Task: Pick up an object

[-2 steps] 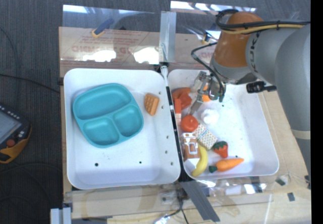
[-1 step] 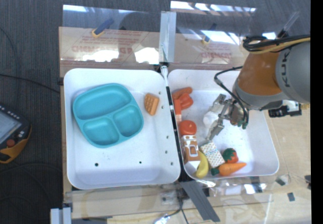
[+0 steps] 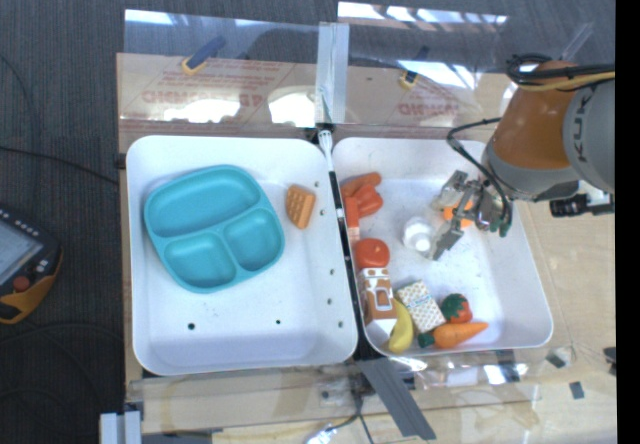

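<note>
I hang low inside the right bin [image 3: 520, 282], my gripper [image 3: 455, 222] angled down toward the small white cup-like thing [image 3: 418, 233] that lies on the bin floor just left of my fingertips. That is the object I judge I am going for: it sits apart from the rest, with bare floor round it, which makes it an easier target than the crowded pile. My jaws look parted a little and I see nothing between them, so I hold nothing as yet. Measured from that white piece, the red tomato [image 3: 372, 252] lies to its left, the orange-red sausages [image 3: 361, 196] up and left, and the heap of banana [image 3: 401, 326], checkered block [image 3: 423, 307] and carrot [image 3: 459, 334] sits below it near the bin's front wall. Far to its left, in the other bin, rest a blue divided plate [image 3: 211, 226] and a bread piece [image 3: 300, 204]. My wrist hides part of the floor beneath it, and my fingertips blur into cabling, so their exact gap is hard to read
</note>
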Controlling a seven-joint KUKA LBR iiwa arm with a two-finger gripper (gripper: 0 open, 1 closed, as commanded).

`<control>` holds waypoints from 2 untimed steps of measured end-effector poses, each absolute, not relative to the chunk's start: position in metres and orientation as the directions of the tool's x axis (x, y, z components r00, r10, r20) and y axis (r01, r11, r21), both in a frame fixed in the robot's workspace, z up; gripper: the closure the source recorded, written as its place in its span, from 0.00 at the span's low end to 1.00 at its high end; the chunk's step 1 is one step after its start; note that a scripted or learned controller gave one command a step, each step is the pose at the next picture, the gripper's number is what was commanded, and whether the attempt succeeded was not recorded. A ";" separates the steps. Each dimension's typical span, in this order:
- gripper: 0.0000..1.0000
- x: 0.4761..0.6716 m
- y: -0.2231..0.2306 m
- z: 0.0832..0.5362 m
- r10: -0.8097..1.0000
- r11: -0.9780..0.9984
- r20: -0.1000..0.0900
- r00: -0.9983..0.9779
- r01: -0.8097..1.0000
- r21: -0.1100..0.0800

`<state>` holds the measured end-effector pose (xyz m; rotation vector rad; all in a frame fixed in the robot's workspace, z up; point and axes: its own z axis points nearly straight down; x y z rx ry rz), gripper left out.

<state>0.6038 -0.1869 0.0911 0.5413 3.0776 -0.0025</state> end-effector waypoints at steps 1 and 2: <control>0.00 0.599 -0.175 0.091 0.459 0.888 -0.017 -0.888 0.459 0.002; 0.00 0.592 -0.172 0.091 0.595 0.804 -0.016 -0.803 0.595 0.008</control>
